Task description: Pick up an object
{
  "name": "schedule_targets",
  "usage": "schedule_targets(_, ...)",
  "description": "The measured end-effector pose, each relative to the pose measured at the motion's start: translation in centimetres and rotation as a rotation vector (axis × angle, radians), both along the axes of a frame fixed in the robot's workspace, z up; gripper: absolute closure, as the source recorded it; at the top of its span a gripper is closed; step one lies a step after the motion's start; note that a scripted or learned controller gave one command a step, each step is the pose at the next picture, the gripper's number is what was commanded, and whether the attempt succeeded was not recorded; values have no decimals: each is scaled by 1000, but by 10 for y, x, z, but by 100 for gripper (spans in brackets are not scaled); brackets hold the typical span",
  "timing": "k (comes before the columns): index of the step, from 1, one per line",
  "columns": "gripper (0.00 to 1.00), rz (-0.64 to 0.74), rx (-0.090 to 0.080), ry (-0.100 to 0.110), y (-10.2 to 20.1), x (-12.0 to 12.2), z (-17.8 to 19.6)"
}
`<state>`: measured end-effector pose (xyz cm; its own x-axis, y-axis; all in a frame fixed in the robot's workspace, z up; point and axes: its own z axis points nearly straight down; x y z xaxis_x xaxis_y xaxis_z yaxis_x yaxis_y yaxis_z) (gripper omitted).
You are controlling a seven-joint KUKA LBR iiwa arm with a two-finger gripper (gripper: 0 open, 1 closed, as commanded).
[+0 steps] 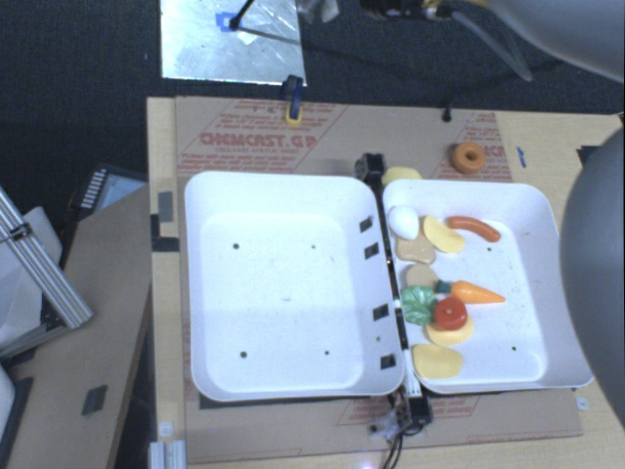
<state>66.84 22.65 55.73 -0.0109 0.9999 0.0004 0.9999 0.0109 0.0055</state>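
A yellow piece (437, 362) lay at the right bin's (527, 360) near edge, behind it tomato (450, 313), carrot (476, 293), egg (402, 222) and sausage (474, 228), all untouched. Nothing looked picked yet; the hand's state I cannot tell.

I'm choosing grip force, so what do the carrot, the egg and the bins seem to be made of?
The carrot looks like smooth moulded plastic: even orange, slight sheen. The egg also looks like hard plastic, plain glossy white, though real shell can't be excluded. The bins look like thin formed white plastic with rounded corners and a matte finish.
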Motion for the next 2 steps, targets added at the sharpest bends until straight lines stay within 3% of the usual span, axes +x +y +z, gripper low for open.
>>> schedule_targets(1, 100, -10, -5, 19, 7, -2, -266)
schedule_targets(2, 100, -5, 8, -14, 8, -37, -83)
